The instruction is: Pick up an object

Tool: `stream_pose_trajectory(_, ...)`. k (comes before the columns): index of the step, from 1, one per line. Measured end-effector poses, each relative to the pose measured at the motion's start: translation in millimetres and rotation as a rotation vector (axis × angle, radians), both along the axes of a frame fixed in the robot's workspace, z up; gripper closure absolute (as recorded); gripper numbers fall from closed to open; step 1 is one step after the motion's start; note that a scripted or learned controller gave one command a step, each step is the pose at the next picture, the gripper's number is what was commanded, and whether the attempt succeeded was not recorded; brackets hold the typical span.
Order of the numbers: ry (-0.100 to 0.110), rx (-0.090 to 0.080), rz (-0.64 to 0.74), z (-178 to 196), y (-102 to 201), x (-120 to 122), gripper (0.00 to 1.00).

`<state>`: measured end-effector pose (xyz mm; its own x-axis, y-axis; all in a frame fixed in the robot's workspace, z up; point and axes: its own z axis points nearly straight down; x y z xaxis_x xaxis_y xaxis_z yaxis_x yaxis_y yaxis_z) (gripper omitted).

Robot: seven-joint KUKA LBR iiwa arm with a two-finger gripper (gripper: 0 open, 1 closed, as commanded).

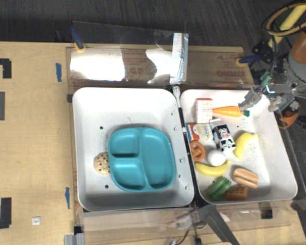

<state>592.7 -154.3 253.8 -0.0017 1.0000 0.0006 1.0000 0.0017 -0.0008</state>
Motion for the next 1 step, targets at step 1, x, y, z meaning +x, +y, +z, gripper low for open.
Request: stream_pose_trajectory(1, 0.001, 0.001, 0.17, -156.4, -49.3, -8.4, 0.0)
